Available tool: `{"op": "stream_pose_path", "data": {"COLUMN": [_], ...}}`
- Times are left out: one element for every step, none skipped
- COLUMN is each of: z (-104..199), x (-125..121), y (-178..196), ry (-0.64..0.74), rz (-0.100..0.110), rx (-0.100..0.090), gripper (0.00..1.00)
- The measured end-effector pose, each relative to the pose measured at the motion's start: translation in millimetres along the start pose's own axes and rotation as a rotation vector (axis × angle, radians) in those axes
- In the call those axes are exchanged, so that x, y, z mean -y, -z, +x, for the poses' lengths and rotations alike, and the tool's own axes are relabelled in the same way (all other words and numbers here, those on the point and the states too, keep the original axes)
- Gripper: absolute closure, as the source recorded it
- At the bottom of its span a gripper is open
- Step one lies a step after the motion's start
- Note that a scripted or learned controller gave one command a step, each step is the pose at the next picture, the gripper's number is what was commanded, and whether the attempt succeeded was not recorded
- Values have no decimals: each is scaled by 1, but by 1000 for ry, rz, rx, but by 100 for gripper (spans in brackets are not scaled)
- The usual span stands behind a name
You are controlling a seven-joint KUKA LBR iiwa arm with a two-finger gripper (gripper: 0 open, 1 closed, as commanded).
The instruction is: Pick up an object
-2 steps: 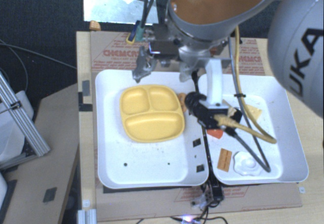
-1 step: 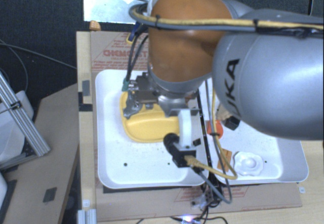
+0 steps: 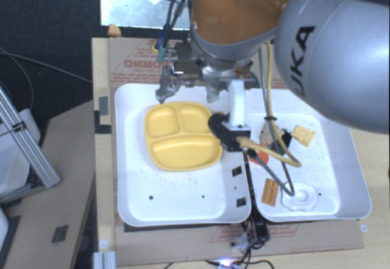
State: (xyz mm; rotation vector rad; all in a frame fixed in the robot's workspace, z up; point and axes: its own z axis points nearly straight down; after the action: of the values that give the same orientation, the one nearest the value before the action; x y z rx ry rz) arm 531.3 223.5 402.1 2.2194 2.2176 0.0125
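Hovering end effector (image 3: pixel 189 94) prob. over plate (image 3: pixel 183 139)

The upper part of the left bin (image 3: pixel 183 204) is blocked by a yellow divided plate (image 3: pixel 180 137); bare floor is left nearer the camera. The right bin (image 3: pixel 342 184) is cluttered by a pale wedge (image 3: pixel 303 135), a brown block (image 3: pixel 269 192) and a white egg (image 3: pixel 300 199).

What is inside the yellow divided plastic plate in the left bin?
The yellow divided plastic plate looks bare in all three compartments; the robot arm hides part of its right edge.
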Motion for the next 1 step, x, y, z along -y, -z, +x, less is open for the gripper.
{"op": "stream_pose_path", "data": {"z": [1], "x": [1], "y": [9], "ry": [6], "rz": [3], "rx": [0], "gripper": [100]}}
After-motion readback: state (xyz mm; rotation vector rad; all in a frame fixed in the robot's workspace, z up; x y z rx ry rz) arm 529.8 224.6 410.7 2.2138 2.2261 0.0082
